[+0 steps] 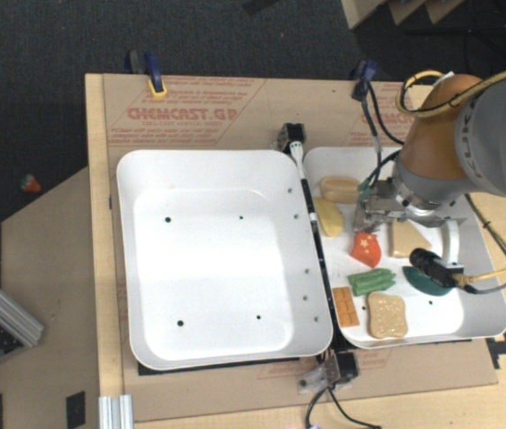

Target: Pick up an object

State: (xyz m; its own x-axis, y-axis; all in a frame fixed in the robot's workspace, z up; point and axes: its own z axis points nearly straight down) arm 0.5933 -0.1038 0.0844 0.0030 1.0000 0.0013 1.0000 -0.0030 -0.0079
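arm low in right bin [494, 315] | gripper [371, 214] above red toy [366, 248], likely target | cannot tell its state | left bin [146, 239] beside

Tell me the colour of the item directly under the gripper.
Red, with a speck of yellow: the red item in the camera view.

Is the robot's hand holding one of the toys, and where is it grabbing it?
It cannot be told. The gripper is down right above the red toy in the right bin, but no grip shows.
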